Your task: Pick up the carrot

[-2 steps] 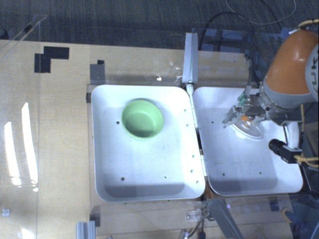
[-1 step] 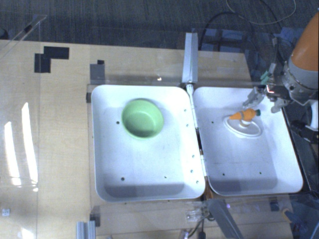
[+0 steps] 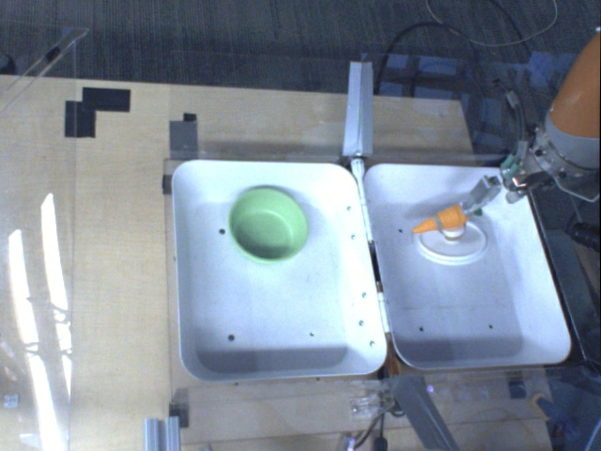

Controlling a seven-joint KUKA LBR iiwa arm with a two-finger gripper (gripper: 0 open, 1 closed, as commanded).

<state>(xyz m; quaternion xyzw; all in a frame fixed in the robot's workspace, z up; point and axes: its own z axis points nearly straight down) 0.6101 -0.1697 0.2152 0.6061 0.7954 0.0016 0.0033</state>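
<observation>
In the camera view, most of the grey arm with its orange band [image 3: 579, 97] is cut off by the right edge, so just the wrist and the slim two-finger gripper [image 3: 477, 202] reach into the picture. The jaws are small and blurred against the white bin, and whether they are spread or pressed together cannot be told. Their tip lies just beside the thick end of the small orange tapered carrot [image 3: 443, 220], perhaps touching it, though the contact is too fine to make out.

The carrot looks smooth and matte, its narrow point aimed left. It rests on a flat round white disc [image 3: 454, 242], a plate or lid whose rim barely stands out from the floor of the right shallow white plastic bin [image 3: 488, 332]. This bin has rounded corners and a glossy surface.

The left shallow white plastic bin [image 3: 272, 336], of the same shape, holds a pale green round bowl [image 3: 269, 223], smooth and upright. Both bins sit side by side on the light wooden desk [image 3: 103, 280], split by a grey metal rail [image 3: 358, 111].
</observation>
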